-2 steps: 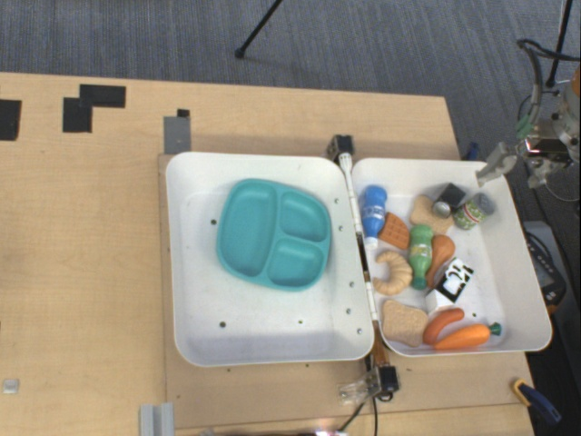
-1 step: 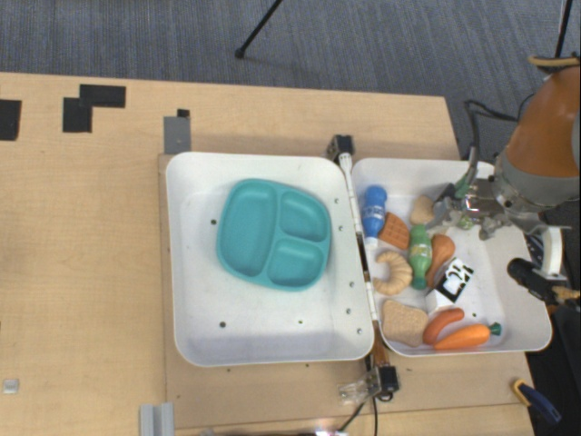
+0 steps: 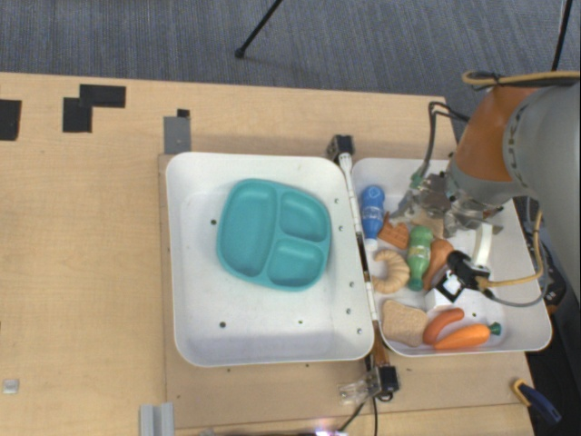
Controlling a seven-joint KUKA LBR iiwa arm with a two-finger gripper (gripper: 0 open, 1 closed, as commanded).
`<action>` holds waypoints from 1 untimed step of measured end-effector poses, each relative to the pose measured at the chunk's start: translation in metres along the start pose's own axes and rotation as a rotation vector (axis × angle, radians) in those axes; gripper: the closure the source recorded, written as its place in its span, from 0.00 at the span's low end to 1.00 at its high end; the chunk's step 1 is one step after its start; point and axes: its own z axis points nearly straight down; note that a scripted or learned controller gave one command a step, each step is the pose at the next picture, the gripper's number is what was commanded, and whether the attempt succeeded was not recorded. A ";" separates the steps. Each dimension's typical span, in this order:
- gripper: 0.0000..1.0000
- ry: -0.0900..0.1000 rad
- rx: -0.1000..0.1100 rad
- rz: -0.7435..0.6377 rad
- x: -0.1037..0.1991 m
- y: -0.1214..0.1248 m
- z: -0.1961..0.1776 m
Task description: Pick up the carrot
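Bench (image 3: 82,243): pale wood, bare at the left; grey carpet lies beyond its far edge.
Left bin (image 3: 195,325): holds a teal divided plate (image 3: 272,232), with open white floor all around it.
Blue bottle (image 3: 371,209): in the right bin (image 3: 531,325), beside its left wall.
Green item (image 3: 419,254): mid-bin among crowded food; what it is stays hard to make out.
Gripper (image 3: 449,221): over the right bin's middle, seen from above under the arm; cannot tell whether it is spread or pressed together.
Carrot (image 3: 463,337): near-right corner of the right bin, lying crosswise with its green top toward the right wall. It touches a reddish sausage (image 3: 442,319) and is apart from the gripper.
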 end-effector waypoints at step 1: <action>0.00 0.001 -0.024 0.125 0.012 -0.039 0.003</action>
